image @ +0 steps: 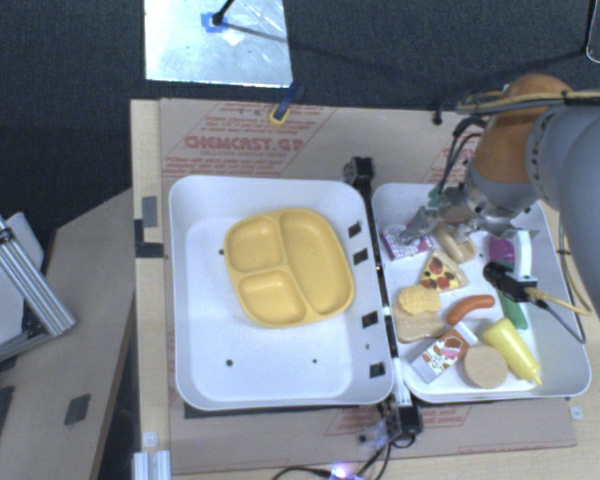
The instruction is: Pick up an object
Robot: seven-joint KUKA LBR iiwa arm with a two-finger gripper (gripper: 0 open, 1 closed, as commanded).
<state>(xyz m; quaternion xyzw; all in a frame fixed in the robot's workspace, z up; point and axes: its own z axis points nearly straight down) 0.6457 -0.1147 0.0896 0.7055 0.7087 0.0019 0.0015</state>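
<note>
Legible text: red print on the brown cardboard sheet (250, 133) under the bins, behind the left bin, reads roughly "CHEMCAST GP". Smaller red lines above and below it are too blurred to read. More red print on the same sheet at the front edge, also unreadable. Small carton (440, 355) in right bin: printing illegible.

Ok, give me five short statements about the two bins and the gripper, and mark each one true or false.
1. The yellow divided plate lies in the left bin. True.
2. The toy pizza slice sits on the plate. False: it lies in the right bin.
3. The gripper is over the right bin's far left part. True.
4. The toy hot dog lies outside both bins. False: it is in the right bin.
5. The yellow squeeze bottle lies near the right bin's near edge. True.
</note>
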